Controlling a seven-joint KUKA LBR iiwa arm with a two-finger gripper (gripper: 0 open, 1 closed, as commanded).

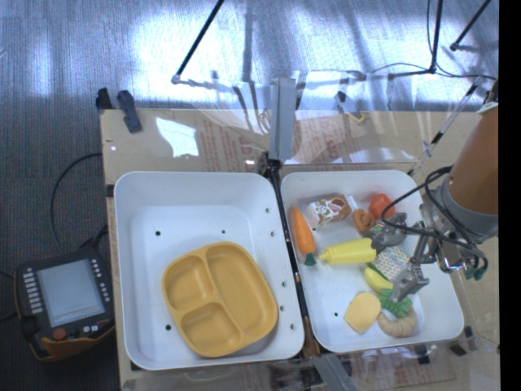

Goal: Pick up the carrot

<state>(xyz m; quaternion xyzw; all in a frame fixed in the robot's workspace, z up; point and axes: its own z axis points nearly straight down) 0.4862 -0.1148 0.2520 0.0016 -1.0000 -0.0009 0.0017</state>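
The carrot (303, 232), orange with a green stub at its near end, lies along the left wall of the right bin (440, 187). My gripper (399, 259) hovers over the right half of that bin, well to the right of the carrot and apart from it. Its fingers (391, 234) stand open, spread over a small checked item (392, 261) that rests among the toys.
Beside the carrot lie a yellow squeeze bottle (350, 253), a snack packet (330, 209), a red-orange tomato (380, 205), a banana (376, 279), a yellow cheese wedge (362, 312) and a ring pastry (396, 323). The left bin (146, 210) holds a yellow divided plate (218, 298).
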